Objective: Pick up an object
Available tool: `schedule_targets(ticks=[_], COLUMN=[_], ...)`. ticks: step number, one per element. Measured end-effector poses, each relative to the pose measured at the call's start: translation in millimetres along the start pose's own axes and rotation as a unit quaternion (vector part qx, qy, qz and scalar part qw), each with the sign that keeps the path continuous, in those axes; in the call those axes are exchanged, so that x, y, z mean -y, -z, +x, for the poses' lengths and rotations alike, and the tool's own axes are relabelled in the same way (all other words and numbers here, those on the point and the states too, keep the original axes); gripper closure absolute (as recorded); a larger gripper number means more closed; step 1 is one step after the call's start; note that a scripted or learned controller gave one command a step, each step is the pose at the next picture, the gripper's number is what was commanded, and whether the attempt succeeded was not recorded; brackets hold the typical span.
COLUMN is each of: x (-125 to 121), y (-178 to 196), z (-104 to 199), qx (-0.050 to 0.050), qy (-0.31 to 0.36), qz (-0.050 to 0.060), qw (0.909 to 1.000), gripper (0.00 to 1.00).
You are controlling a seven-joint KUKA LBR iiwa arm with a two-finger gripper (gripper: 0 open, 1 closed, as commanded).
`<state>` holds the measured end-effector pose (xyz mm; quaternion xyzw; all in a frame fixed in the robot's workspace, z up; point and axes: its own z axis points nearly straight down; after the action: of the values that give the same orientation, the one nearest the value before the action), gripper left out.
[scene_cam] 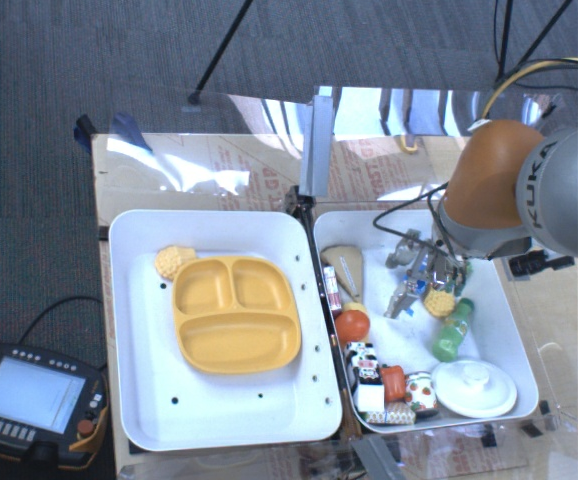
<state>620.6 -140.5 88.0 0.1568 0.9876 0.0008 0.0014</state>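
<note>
Mid-lift, judging by height — metal two-finger gripper [431, 290] pinching small yellow knobbly ball [439, 302], just beside green plastic bottle [451, 332]. Next: raise straight, clear of bottle.

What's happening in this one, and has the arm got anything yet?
A grey robot arm with an orange band reaches from the right into the right bin. Its hand sits low among the clutter there, right beside a small yellow object and a green bottle. I can't tell whether anything is actually held. A white lid, a red ball and other small items lie nearby. The left bin holds a yellow divided plate and a yellow piece at its corner.
</note>
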Motion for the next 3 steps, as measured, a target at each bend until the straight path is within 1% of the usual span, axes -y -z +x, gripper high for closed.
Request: schedule_targets(ticks=[1,2,3], x=[-0.8,-1.0,1.4], y=[10.9,10.4,-0.3], z=[-1.3,-1.0,-3.0], qx=[0.002,0.002,0.000], qy=[0.002,0.002,-0.022], qz=[0.000,0.000,0.000], qw=[1.0000,1.0000,0.9998], gripper=[1.00,0.00,0.00])
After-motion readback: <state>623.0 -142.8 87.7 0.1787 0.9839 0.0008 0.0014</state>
